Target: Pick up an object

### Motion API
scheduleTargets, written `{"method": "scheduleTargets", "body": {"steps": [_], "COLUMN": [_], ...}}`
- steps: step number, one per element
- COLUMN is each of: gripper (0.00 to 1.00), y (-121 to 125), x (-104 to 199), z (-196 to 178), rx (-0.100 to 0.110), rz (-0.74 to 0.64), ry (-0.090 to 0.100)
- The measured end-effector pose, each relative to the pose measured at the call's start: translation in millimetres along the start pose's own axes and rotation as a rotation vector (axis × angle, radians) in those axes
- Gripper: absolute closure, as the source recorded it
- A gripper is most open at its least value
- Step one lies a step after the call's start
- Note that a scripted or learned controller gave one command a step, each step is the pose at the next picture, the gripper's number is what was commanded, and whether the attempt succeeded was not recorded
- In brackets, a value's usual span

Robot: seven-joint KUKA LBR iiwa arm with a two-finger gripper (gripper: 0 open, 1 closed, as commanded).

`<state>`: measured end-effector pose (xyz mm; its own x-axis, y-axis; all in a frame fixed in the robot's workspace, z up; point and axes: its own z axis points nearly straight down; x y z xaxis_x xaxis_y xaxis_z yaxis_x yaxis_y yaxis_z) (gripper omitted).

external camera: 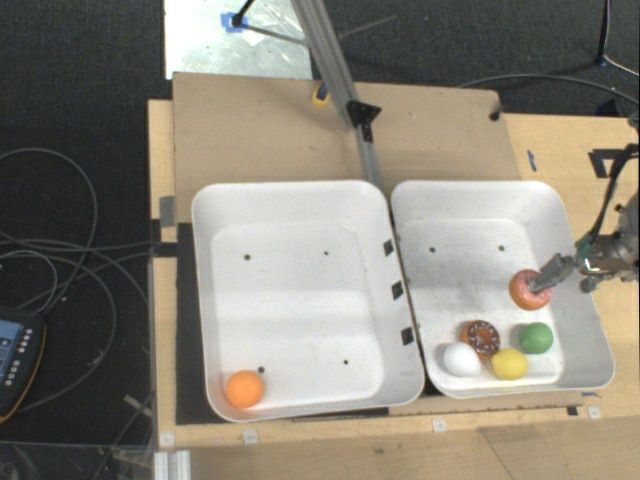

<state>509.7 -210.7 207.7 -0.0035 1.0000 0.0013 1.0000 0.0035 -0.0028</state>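
Gripper down on the orange-pink ball, fingers too blurry to read

Gripper detail is the hard part here. The small grey two-finger gripper comes in from the right edge and its tip sits right on top of the round orange-pink ball in the shallow white plastic right bin. It overlaps the ball's upper right, so that bit of the ball is hidden, and I honestly can't tell whether the fingers are spread or closed, or whether they're on either side of the ball at all. Most of the arm is cut off by the frame edge, just some dark wrist hardware showing.

Using that right bin as the landmark: the ball is near its right wall, about mid-height. Down in its lower right corner there's a tight cluster, namely a brown ring doughnut with pale sprinkles, a smooth green ball to the doughnut's right, a glossy white egg-shaped thing and a yellow lemon-like ball along the front wall. The egg nearly blends into the bin.

Just left of the right bin, touching rims, is the matching shallow white left bin, with a matte orange ball in its near left corner. Both sit on a tan wooden bench. A grey metal pole slants in above the right bin's top left corner, its top cut off.
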Motion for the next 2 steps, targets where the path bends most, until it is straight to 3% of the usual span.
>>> {"method": "scheduleTargets", "body": {"steps": [1,2], "gripper": [0.00,0.00], "y": [1.0,-3.2], "x": [0.2,-5.1], "z": [-2.2,58.0], "rx": [-0.004,0.001], "rz": [0.000,0.003], "ry": [-0.001,0.000]}}
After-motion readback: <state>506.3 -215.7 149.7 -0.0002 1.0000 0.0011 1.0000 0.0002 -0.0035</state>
